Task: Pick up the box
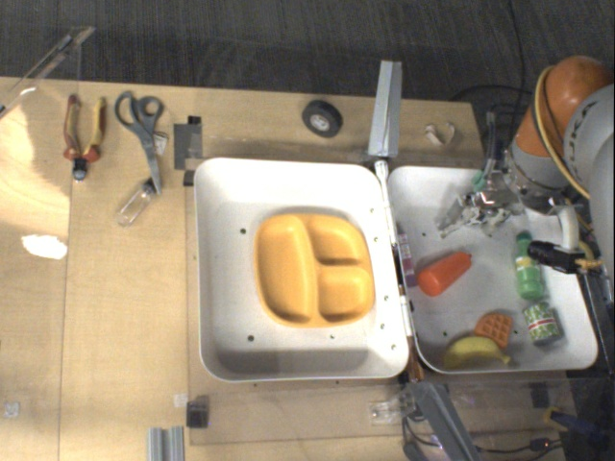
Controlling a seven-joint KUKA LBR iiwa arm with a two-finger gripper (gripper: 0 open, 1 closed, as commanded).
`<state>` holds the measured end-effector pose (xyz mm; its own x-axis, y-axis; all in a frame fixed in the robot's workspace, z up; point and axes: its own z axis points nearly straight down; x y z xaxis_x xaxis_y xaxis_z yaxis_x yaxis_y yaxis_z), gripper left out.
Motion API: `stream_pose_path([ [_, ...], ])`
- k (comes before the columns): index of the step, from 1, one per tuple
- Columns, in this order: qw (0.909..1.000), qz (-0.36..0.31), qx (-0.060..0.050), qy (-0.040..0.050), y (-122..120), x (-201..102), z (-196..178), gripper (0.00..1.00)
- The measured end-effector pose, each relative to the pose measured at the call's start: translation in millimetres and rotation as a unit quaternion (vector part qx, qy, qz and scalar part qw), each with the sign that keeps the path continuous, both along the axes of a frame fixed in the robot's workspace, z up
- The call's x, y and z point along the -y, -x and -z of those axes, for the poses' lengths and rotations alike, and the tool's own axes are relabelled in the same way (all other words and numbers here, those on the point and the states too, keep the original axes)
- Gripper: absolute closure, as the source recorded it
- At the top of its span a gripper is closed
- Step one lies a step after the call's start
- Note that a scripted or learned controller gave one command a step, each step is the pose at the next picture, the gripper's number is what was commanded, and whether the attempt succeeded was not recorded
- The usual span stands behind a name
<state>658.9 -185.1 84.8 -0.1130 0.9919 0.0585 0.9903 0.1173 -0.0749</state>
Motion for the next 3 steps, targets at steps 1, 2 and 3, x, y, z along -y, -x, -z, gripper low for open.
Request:
stream_pose_path([
  [1, 0.9999, -0.002, 0.004, 0.0143, 0.6, 9.7, -11.0, 1.0],
  [2, 0.9945, -0.097, 0.034, 0.019, -5.8, -47.6, -59.9, 1.0],
  [3, 0.9818, -0.182, 0.049, 0.0176, 35.3, -144.8, -124.0, 1.0],
])
